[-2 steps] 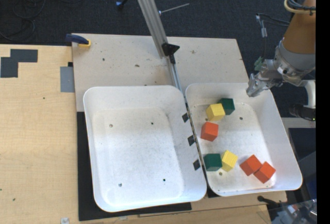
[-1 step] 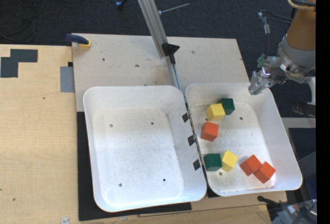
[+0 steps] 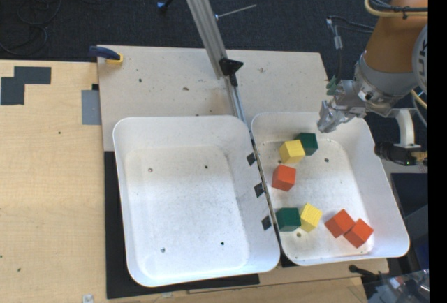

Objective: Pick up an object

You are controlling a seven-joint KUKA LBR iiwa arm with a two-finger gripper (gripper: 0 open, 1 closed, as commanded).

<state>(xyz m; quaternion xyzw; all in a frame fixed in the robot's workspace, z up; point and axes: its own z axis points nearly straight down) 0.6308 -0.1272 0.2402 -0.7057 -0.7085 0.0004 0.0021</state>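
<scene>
Here the gripper [image 3: 330, 120] hangs over the far right corner of the right bin [image 3: 383, 183], with the arm [image 3: 391, 43] reaching in from the right, its orange band above the wrist. Whether the fingers are open or closed cannot be told at this size and angle, and nothing shows between them.

All the blocks lie in the right bin. Near the far end a yellow block [image 3: 292, 151] touches a dark green block [image 3: 307, 142], the green one closest to the gripper yet apart from it. Just nearer the camera sits an orange-red block [image 3: 283, 177] on its own. Towards the near end a second green block [image 3: 288, 218] lies against the bin's left wall, with a second yellow block [image 3: 311, 216] touching it. To their right, two red blocks [image 3: 348, 227] sit side by side, touching.

The left bin [image 3: 133, 155] lies beside the right one, and a slanted metal rail [image 3: 207, 22] runs from the far side of the bench down between them
</scene>
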